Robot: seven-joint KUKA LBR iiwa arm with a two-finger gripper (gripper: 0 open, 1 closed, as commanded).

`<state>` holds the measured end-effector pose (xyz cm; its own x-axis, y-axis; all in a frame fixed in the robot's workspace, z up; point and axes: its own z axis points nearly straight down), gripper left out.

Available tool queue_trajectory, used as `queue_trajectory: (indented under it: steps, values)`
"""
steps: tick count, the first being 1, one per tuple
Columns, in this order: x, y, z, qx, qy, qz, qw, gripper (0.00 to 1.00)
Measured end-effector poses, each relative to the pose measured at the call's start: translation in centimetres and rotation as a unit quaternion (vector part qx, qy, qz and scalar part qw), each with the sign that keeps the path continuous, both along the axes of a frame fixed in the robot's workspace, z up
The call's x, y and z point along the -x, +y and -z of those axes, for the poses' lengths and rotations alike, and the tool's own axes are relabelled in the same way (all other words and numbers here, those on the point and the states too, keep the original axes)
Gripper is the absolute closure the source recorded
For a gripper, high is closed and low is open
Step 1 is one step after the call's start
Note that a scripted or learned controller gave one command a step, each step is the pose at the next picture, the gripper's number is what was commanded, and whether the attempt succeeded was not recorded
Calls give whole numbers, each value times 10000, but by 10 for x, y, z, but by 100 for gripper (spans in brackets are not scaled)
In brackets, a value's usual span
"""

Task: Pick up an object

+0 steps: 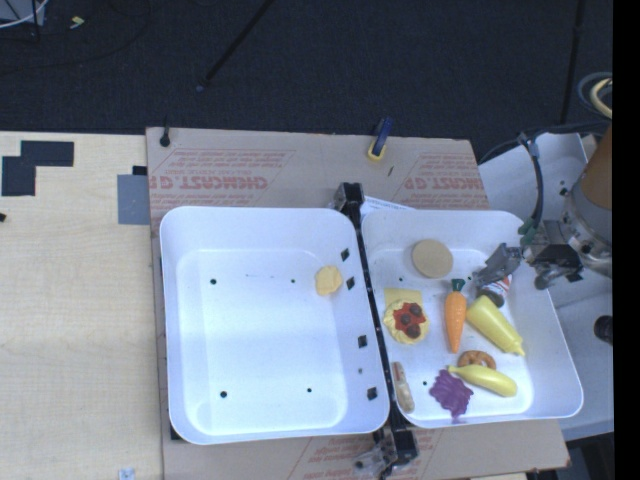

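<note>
Table with two white bins on cardboard, dark floor behind.
The hand (503, 268), fingers apart and holding nothing, hovers at the right bin's (560, 368) right-centre edge, just above the carrot (455, 318) and yellow corn (496, 325); a yellow ball (328, 281) lies in the left bin (180, 368).

We saw even, fairly bright light from overhead on the two white bins (200, 238). Around them shadows stayed soft and short, and their floors showed mild glare. Above the bins the dark background went nearly black. The whole frame looked slightly soft and grainy.
</note>
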<state>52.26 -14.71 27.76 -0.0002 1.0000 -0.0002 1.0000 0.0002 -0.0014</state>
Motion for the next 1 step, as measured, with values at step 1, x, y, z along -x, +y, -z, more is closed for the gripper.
queue_trajectory:
  steps: [1]
  values:
    - [42,22,124,-26,65,-3,10000,0]
